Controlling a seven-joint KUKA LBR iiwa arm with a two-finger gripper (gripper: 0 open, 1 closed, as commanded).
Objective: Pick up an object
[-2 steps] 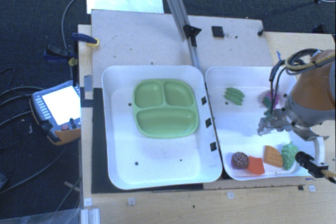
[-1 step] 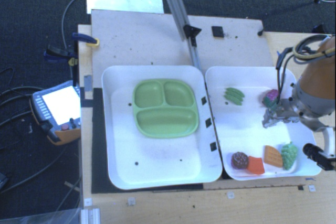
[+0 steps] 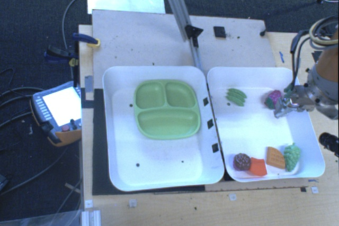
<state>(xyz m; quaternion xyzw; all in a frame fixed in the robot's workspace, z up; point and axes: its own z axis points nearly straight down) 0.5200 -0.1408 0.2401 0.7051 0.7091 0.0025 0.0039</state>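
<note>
Dark carpet surrounds a pale wooden surface [image 3: 159, 34] carrying two shallow white bins side by side. Cables trail over the carpet at left, next to a handheld pendant with a lit screen [image 3: 57, 113].

Left bin [image 3: 159, 172]: one green divided plate [image 3: 167, 108], three compartments, lying flat toward the bin's far half. Nothing sits on the plate.

Right bin [image 3: 249, 129]: six small items.
- green pea pod [image 3: 236, 96], far-left part of the bin, well apart from the rest.
- purple, roundish piece [image 3: 273, 98], far-right part of the bin, just beside the jaws.
- dark brownish-purple round piece [image 3: 242, 161], near edge.
- orange-red piece [image 3: 258, 167], touching or just beside the round piece.
- tan waffle-patterned piece [image 3: 275, 157], just right of the orange-red one.
- green grape-like bunch [image 3: 292, 155], near-right corner, beside the tan piece.

Arm enters from the right, grey, over the right bin's far-right side. The jaws [image 3: 280, 107] sit low, just beside the purple piece on its right; contact cannot be judged. Whether the jaws stand open or closed: cannot tell, too small and blurred. No item is visibly between them.

A grey metal pole [image 3: 177, 0] slants across the surface's far side.
</note>
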